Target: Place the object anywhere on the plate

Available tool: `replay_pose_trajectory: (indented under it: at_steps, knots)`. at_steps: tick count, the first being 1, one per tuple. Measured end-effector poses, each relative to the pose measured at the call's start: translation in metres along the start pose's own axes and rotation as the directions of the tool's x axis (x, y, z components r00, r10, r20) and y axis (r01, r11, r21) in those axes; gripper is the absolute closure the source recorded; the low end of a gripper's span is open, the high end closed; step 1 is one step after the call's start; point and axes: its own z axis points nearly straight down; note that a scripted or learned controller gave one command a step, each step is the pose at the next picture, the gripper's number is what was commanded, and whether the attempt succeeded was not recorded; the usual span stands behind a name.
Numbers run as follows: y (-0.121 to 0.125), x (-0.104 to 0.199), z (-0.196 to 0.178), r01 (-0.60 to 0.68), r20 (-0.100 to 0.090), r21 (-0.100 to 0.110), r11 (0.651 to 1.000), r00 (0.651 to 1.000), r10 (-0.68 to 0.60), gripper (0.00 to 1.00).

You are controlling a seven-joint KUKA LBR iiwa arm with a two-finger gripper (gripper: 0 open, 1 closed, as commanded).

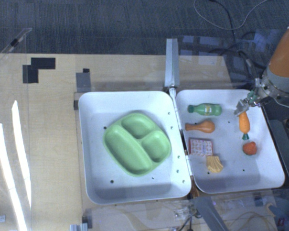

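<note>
Carrot [244, 122], the toy nearest the claw, lies in the right bin [233, 178] close to its far right side, its orange body pointing toward the far wall and its green tip toward the near wall. Going left to right: the left bin [91, 153] holds a green plate [137, 144], smooth plastic with rounded corners, split into three shallow wells and turned at a slant, with bare white floor around it on every side. A metal rail [171, 68] stands above the seam where the two bins meet. In the right bin, a drumstick [201, 127] lies just beside the left wall, a green bottle [205, 109] on its side beyond it, a checked pink-and-white square [201, 147] nearer, and a ridged yellow piece [214, 163] just below that. A small red tomato [250, 148] sits near the carrot's green tip. The claw [243, 106] hangs right at the carrot's far end, over the bin's far right corner; I cannot tell how its jaws stand, or whether they touch the carrot. Open floor lies along the near wall.
</note>
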Motion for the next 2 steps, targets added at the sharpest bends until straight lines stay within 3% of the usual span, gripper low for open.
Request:
replay_pose_trajectory:
  at_steps: [1, 2]
  knots:
    - [0.01, 0.091, -0.01, 0.004, -0.002, 0.002, 1.0, 1.0, -0.004, 1.0]
    - [0.049, 0.178, 0.013, -0.079, -0.004, 0.005, 0.997, 0.997, 0.079, 1.0]
